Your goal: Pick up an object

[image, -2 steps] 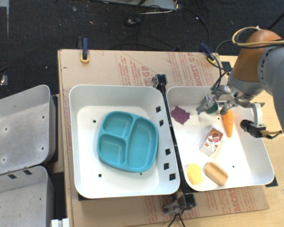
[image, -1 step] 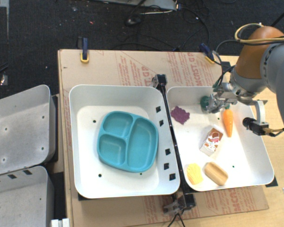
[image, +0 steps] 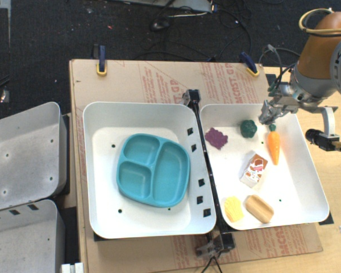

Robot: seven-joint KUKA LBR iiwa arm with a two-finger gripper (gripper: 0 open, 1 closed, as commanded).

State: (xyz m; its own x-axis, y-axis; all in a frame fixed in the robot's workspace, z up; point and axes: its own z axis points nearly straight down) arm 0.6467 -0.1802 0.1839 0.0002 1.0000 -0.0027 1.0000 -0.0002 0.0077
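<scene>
Arm's hovering over the far end of the right-hand shallow white bin point(image: 312, 178), lining up a grab.

The two-finger gripper point(image: 268, 116) is sitting just above the stem end of the orange plastic carrot point(image: 273, 147), with the dark green round lump point(image: 248, 128) just beside it. I'd say drop straight down and centre on the carrot so it isn't nudging the green one. Can't tell how far the hand's open from here, and nothing looks held.
</scene>
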